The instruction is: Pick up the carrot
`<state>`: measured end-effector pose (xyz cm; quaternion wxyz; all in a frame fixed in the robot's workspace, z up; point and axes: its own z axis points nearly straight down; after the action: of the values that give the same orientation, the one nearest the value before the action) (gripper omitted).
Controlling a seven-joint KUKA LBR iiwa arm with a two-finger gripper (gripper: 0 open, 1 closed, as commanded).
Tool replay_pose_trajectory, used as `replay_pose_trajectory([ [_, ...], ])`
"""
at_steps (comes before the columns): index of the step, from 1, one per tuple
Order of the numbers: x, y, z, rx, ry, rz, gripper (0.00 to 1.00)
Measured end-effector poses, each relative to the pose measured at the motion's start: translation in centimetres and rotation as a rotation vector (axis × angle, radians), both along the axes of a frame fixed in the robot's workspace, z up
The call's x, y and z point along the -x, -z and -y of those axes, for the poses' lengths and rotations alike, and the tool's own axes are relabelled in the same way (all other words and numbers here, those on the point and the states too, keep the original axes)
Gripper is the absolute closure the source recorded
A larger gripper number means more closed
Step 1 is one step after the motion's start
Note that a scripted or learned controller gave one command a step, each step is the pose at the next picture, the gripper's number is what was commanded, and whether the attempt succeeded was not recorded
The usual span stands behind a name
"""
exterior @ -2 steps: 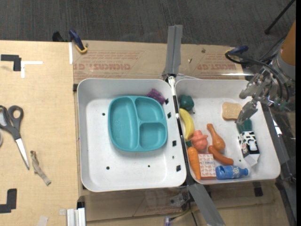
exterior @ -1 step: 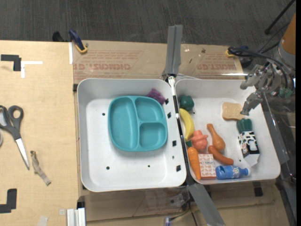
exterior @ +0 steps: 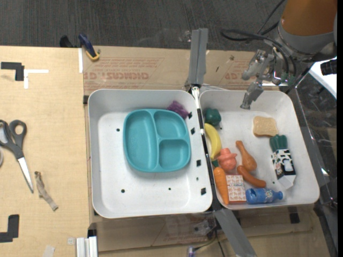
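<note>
The carrot [exterior: 220,184] is orange and lies lengthwise along the left wall of the right bin [exterior: 298,123], near its front corner. A small patterned box [exterior: 236,188] touches its right side and a pink toy [exterior: 228,159] sits just behind its top end. My gripper [exterior: 248,92] hangs over the back of the right bin, well behind the carrot and to its right. Its fingers stand apart with nothing between them.
The right bin also holds a banana [exterior: 213,140], a green vegetable [exterior: 213,115], a drumstick [exterior: 245,154], a sausage [exterior: 251,176], a bread slice [exterior: 265,126], a carton [exterior: 284,165] and a blue bottle [exterior: 263,196]. A teal divided plate [exterior: 157,140] lies in the left bin [exterior: 102,159].
</note>
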<state>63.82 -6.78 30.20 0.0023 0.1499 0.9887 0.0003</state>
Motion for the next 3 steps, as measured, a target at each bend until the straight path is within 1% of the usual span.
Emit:
replay_pose_trajectory([
  [1,0.3,0.8,6.2,0.001,0.188,0.0,0.0],
  [2,-0.7,-0.4,0.1,0.001,-0.132,0.0,0.0],
  [3,-1.7,-1.6,0.4,0.001,-0.005,0.001,0.0],
])
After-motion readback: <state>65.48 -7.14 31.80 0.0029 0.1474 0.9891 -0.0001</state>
